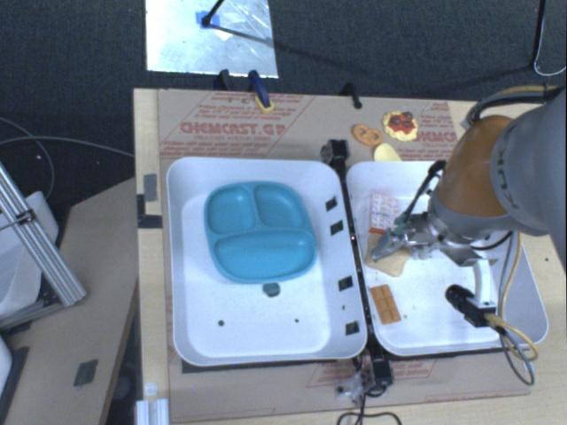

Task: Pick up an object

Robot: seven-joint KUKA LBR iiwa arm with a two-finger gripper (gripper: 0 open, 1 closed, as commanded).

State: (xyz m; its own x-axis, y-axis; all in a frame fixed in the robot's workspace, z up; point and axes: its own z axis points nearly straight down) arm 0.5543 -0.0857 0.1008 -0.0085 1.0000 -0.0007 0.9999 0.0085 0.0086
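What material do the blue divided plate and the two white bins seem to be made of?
The blue divided plate looks like moulded plastic with a smooth, matte finish: even colour, rounded compartment ridges. The white bins look like thin glossy plastic, judging by soft highlights and rounded rims.

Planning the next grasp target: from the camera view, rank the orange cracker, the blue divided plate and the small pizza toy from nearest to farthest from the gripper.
1. Orange cracker, right bin, just below the gripper.
2. Blue divided plate, left bin.
3. Small pizza toy, on the cardboard beyond the bins.

Arm [496,180] reaching from right, wrist low, leftward.
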